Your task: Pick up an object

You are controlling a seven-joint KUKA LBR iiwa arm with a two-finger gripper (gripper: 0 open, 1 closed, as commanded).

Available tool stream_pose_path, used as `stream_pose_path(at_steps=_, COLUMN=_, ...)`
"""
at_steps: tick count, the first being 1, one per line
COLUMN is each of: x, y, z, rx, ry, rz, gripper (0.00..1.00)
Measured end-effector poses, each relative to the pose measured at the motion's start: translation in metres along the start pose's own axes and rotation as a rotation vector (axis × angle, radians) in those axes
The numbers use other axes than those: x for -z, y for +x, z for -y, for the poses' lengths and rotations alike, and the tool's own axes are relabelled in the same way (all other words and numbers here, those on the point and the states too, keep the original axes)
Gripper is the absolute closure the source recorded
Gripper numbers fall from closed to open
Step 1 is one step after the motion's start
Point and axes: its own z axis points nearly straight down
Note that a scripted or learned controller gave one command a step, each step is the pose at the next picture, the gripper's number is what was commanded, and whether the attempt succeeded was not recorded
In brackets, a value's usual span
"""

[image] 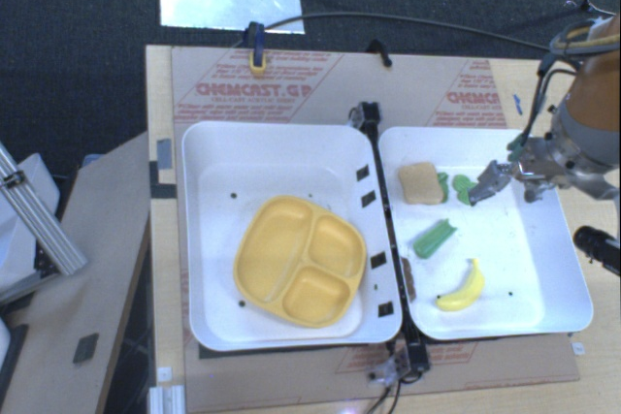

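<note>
Sitting closest to me in the right bin [558, 238] is a yellow banana [463, 290], down near the front wall at about six o'clock. A little farther back, near the middle of that bin, lies a long green pepper [434, 238], tilted. Past it, toward eleven o'clock, a tan piece of bread [420, 182] lies flat, and a small green thing [464, 186] sits just beside it. The gripper [488, 181] comes in from three o'clock and its tip is right at that small green thing. I cannot tell if its fingers are spread or pinched together. Over in the left bin [218, 160], a yellow tray [302, 260] with three parts lies near the front.
</note>
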Motion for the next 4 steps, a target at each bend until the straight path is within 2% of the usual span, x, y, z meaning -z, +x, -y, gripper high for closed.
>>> stream_pose_path(at_steps=1, x=0.005, y=0.0, z=-0.002, rx=0.002, ry=-0.011, rz=0.002, gripper=0.0)
stream_pose_path(at_steps=3, x=-0.085, y=0.003, z=-0.015, rx=0.0, ry=-0.006, rz=0.0, gripper=0.0)
stream_pose_path(at_steps=4, x=-0.137, y=0.011, z=-0.008, rx=0.0, ry=-0.006, rz=-0.001, gripper=0.0)
